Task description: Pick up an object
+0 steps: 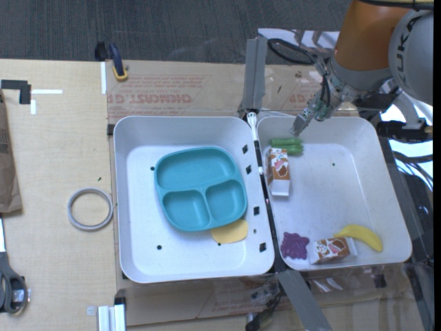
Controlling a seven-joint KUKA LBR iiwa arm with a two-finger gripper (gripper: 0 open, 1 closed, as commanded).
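Note:
My gripper (pixel 304 123) hangs over the far left corner of the right bin (pixel 358 185), its fingers pointing down with nothing seen between them. Just below it lies a green bean-like piece (pixel 286 145). A small brown and white carton (pixel 278 170) lies next to the bin's left wall. Near the front edge are a purple grape bunch (pixel 295 245), a second small carton (pixel 331 250) and a yellow banana (pixel 362 238).
The left bin (pixel 138 240) holds a teal divided tray (pixel 200 187) with a yellow flat piece (pixel 231 232) at its front edge. A grey ring (pixel 90 208) lies on the bench to the left. A metal divider post (pixel 254 74) stands behind the bins.

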